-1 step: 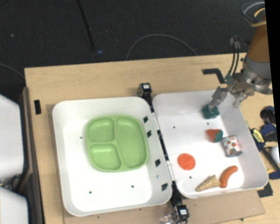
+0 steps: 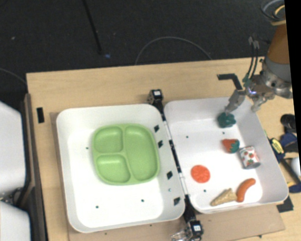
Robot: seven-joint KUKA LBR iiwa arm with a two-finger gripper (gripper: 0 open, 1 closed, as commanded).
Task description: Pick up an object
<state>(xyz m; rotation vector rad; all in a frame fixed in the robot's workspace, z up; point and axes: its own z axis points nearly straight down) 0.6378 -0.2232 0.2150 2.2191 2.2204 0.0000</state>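
Arm: the grey arm (image 2: pixel 273 76) comes in from the right edge, its orange band (image 2: pixel 278 47) high near the upper right corner, the wrist sloping down and leftward over the far right corner of the right bin

Gripper: the gripper (image 2: pixel 243 102) hangs at the upper right of the right bin, with one grey finger (image 2: pixel 234 102) slanting down to the left and a second one to its right near the bin's rim; the two stand apart with nothing between them, so it is parted and holds nothing

Teal object: a small dark green-teal lump (image 2: pixel 225 119) lies on the bin floor just below the left finger's tip (touching or a hair apart, I cannot tell)

Right bin: the right bin (image 2: pixel 192 118) also carries a red and green strawberry-like piece (image 2: pixel 231 145), a small clear patterned cube (image 2: pixel 249 157) just beside it, a flat orange-red disc (image 2: pixel 200 174), a tan cone (image 2: pixel 222 197) and an orange sausage shape (image 2: pixel 245 188) near the front rim

Left bin: the left bin (image 2: pixel 81 203) bears a light green divided plate (image 2: pixel 125 154) with three compartments, lying flat near its middle

Bench: the light wooden bench (image 2: pixel 94 85) carries both bins side by side
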